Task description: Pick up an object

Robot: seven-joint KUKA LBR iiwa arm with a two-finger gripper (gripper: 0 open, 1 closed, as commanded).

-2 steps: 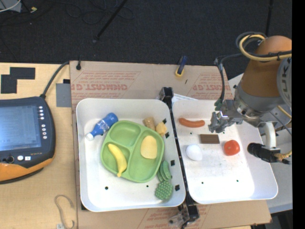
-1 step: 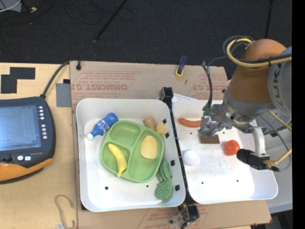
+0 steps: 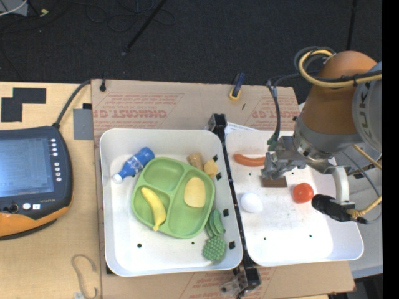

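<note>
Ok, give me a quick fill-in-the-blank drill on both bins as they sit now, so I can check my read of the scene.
1. The banana lies on the green ____.
2. The white egg sits in the ____ bin as the camera sees it.
3. The gripper hangs over a small ____ block.
4. The blue bottle lies in the same bin as the ____ plate.

Missing words: plate; right; brown; green

Upside-down "CHEMCAST GP" on cardboard sheet
</note>
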